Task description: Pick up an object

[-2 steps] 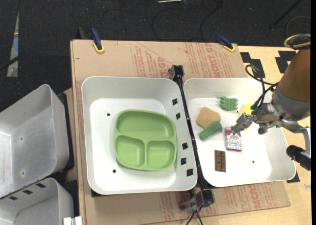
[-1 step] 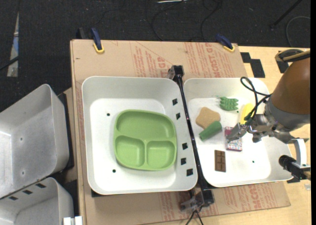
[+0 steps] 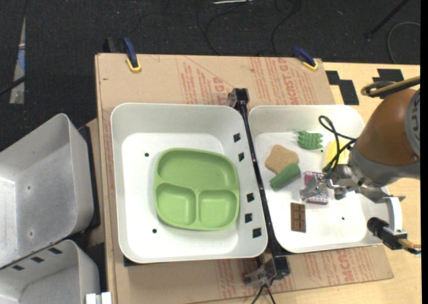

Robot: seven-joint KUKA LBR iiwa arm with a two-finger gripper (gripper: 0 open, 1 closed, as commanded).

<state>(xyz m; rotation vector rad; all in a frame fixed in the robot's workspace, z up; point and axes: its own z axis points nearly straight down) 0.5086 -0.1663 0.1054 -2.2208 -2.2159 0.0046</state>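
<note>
The right bin (image 3: pixel 348 236) holds several small objects: a tan bread-shaped piece (image 3: pixel 281 158), a green cylinder (image 3: pixel 285 176), a spiky green toy (image 3: pixel 309 139), a brown chocolate-like bar (image 3: pixel 298 216), a yellow piece (image 3: pixel 332 154) partly behind the arm, and a small purple-pink item (image 3: pixel 313 178). My gripper (image 3: pixel 318 192) hangs low over the middle of this bin, right at the purple-pink item and just right of the green cylinder. The arm's orange band (image 3: pixel 391 132) covers the bin's right side.
The left bin (image 3: pixel 127 182) holds a green divided plate (image 3: pixel 197 189). A black divider (image 3: pixel 251 162) runs between the bins. Grey tubs (image 3: pixel 40 176) stand off the bench to the left. Cardboard (image 3: pixel 200 75) lies under both bins.
</note>
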